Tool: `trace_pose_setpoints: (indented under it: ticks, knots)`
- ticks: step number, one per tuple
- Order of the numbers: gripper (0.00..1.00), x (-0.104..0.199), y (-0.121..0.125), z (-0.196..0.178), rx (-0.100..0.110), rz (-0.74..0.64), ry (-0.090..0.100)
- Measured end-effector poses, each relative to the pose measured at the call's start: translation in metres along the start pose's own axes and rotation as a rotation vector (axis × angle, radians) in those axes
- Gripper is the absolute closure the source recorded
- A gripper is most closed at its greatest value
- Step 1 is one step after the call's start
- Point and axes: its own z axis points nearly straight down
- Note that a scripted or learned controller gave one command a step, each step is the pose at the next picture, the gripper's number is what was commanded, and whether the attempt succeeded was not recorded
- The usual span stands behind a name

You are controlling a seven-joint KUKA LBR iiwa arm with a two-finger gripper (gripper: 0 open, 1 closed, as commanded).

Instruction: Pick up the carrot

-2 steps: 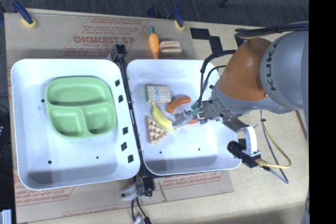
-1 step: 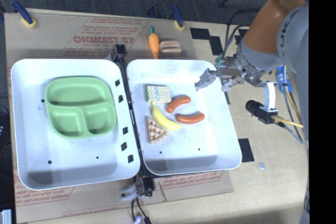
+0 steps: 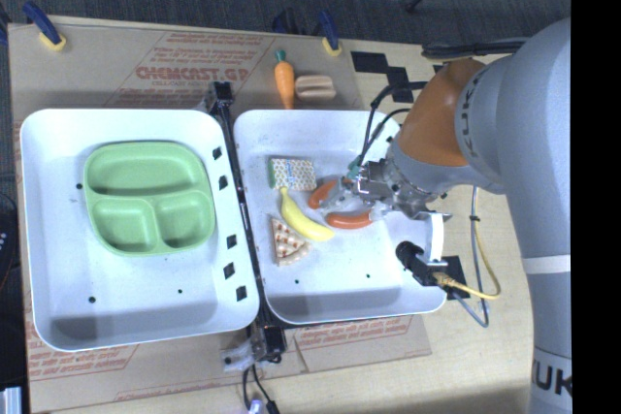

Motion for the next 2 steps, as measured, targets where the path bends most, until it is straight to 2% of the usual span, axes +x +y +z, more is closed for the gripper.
trace_pose_setpoints:
  ticks: [1, 2]
  knots:
    - [0.00, 0.033, 0.102, 0.018, -0.013, -0.060, -0.001]
    - [1.00, 0.034, 0.102, 0.007, -0.012, -0.066, 0.000]
